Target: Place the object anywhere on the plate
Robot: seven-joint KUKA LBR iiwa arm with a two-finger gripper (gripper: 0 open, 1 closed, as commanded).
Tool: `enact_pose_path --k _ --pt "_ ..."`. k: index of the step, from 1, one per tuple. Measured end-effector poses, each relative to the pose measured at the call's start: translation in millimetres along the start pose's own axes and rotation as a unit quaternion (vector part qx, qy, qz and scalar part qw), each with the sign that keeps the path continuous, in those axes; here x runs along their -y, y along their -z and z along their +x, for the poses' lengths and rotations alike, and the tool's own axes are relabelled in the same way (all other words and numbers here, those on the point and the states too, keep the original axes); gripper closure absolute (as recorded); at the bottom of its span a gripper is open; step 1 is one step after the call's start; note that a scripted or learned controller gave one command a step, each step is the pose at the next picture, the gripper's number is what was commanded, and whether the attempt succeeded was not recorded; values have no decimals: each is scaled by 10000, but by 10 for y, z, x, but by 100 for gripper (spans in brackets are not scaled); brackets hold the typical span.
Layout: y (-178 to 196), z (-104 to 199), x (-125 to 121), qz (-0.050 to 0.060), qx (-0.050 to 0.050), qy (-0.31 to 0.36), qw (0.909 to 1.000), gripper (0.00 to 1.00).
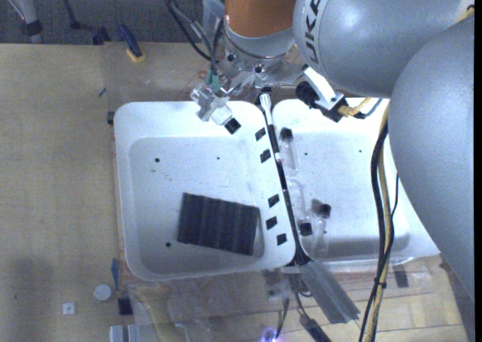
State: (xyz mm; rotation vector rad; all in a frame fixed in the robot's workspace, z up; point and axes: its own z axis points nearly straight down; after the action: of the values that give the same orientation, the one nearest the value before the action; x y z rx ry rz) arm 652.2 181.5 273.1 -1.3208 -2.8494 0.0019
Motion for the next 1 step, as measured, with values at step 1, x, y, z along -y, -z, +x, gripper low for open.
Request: enact_pose_path --k 1 --pt "262 242 -91 -22 9 -1461 9893 100"
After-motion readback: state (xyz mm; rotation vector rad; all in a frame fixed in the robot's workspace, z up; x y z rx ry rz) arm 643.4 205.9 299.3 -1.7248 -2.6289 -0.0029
